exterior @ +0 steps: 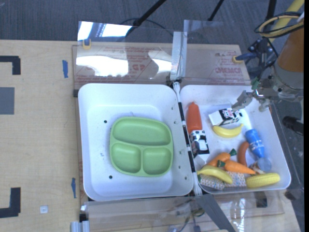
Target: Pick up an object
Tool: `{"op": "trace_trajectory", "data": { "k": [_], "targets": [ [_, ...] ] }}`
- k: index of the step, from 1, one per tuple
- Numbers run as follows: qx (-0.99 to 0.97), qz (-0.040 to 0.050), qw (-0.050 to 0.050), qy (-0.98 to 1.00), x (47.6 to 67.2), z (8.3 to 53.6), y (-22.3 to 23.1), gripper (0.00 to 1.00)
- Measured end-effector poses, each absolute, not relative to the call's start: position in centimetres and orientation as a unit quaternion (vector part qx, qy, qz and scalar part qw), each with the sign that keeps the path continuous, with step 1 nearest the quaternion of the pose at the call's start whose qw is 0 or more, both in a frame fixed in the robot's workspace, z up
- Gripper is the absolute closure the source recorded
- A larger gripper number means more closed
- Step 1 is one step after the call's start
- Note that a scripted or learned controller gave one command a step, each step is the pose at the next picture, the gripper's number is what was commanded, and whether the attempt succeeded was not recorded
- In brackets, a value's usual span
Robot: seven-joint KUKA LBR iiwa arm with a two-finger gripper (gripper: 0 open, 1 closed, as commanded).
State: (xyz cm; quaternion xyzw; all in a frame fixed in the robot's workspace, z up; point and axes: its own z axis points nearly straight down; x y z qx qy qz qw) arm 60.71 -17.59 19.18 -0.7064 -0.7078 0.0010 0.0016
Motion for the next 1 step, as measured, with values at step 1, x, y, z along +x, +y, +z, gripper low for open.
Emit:
{"op": "trace_trajectory", "data": {
  "k": [1],
  "targets": [
    [-0.602, -0.0024, -0.01, -0.798, 60.25, 11.74, -15.85, 0.0]
  ]
}}
